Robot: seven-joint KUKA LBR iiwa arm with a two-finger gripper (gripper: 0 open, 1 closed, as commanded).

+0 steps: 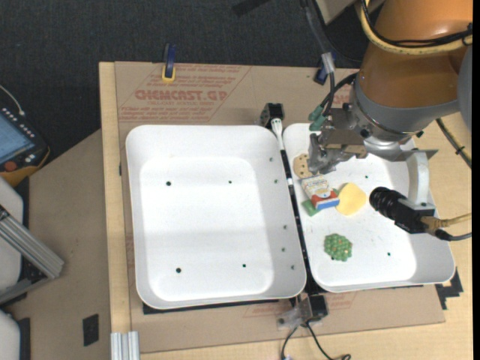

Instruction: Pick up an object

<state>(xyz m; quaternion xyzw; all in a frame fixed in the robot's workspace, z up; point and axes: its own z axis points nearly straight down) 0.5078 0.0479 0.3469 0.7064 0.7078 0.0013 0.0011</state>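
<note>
My gripper (321, 167) hangs low over the left part of the right bin (375, 274), just above a small boxy toy (320, 194) in white, red, green and blue. A yellow rounded piece (351, 199) lies right of that toy. A tan round object (301, 164) sits beside the gripper at the bin's left wall. A green bumpy ball (338, 247) rests nearer the front. Nothing shows between the fingers.
The left bin (142, 201) stands beside the right one on a cardboard sheet (187, 88). A black clamp (271, 115) sits at the back between the bins and another clamp (311, 307) at the front. The arm's bulk covers the right bin's back right part.
</note>
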